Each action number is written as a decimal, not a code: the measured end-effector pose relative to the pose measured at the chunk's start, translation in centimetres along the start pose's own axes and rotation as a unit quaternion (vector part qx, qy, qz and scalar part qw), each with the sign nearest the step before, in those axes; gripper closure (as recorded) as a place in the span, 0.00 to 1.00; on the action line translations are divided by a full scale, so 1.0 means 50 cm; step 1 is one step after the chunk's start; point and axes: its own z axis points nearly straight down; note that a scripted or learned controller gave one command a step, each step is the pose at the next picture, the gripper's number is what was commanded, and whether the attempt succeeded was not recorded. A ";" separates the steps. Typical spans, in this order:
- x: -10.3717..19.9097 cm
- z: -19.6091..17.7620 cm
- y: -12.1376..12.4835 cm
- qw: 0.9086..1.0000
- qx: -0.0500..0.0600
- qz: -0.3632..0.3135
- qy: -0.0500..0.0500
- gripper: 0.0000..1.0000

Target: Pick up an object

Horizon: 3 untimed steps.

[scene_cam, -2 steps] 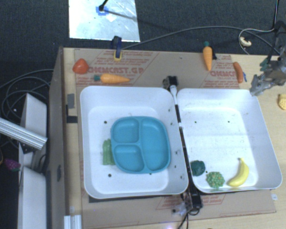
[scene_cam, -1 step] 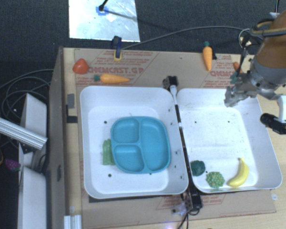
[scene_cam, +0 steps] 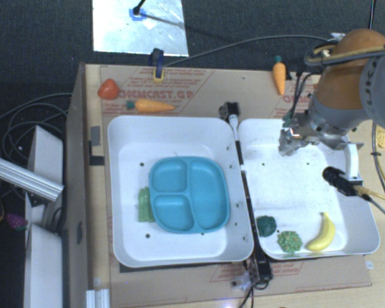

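2 white bins (scene_cam: 179, 133) side by side. 1 blue divided plate (scene_cam: 189, 194) and 1 green piece (scene_cam: 144, 205) at its 9 o'clock. 1 banana (scene_cam: 323, 233), 1 light green cluster (scene_cam: 289, 240), 1 dark green item (scene_cam: 266, 225). 2 carrots (scene_cam: 154, 106) and 1 orange-red fruit (scene_cam: 108, 89) along the desk's 12 o'clock edge.

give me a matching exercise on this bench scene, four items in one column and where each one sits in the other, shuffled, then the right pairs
Items
1. blue divided plate
2. banana
3. tomato
4. gripper

Places
A. on the cardboard beyond the left bin, near its far left corner
B. over the far part of the right bin
C. in the middle of the left bin
D. at the near edge of the right bin, beside the light green piece

Pairs: 1-C, 2-D, 3-A, 4-B
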 end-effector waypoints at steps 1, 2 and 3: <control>0.090 -0.013 -0.041 1.000 0.000 0.000 0.000 1.00; 0.105 -0.085 -0.137 1.000 0.000 0.002 0.000 1.00; 0.198 -0.027 -0.001 1.000 0.000 0.000 0.000 1.00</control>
